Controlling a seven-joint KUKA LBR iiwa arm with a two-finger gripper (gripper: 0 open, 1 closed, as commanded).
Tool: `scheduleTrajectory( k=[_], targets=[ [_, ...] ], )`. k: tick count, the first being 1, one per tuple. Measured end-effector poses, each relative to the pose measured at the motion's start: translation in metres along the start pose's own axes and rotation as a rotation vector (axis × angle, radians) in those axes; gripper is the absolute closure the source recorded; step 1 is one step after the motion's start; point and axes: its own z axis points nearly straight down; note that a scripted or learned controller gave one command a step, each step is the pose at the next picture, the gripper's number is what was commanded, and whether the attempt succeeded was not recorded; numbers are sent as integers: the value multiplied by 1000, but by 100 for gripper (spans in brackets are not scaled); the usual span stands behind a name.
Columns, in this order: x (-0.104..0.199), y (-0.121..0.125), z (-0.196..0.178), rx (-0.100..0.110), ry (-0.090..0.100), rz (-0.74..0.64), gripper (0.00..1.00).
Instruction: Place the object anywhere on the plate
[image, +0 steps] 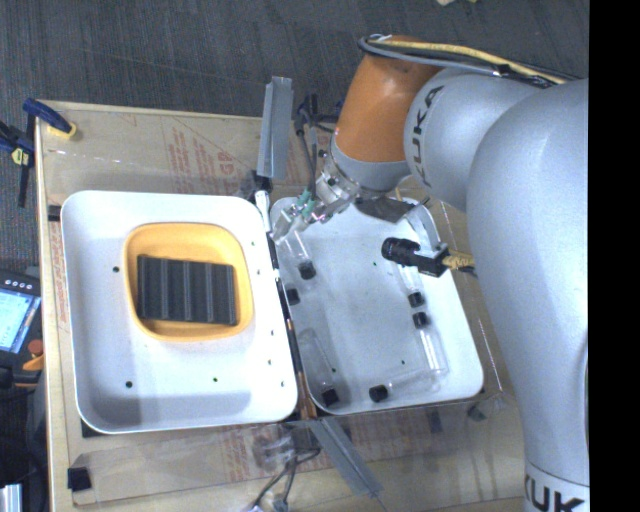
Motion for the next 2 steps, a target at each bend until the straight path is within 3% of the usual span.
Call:
scheduleTrajectory(
  k=[1, 2],
  targets=[
    [32, -8, 1, 1, 0, -73, 100],
    [32, -8, 1, 1, -1, -72, 0]
  ],
)
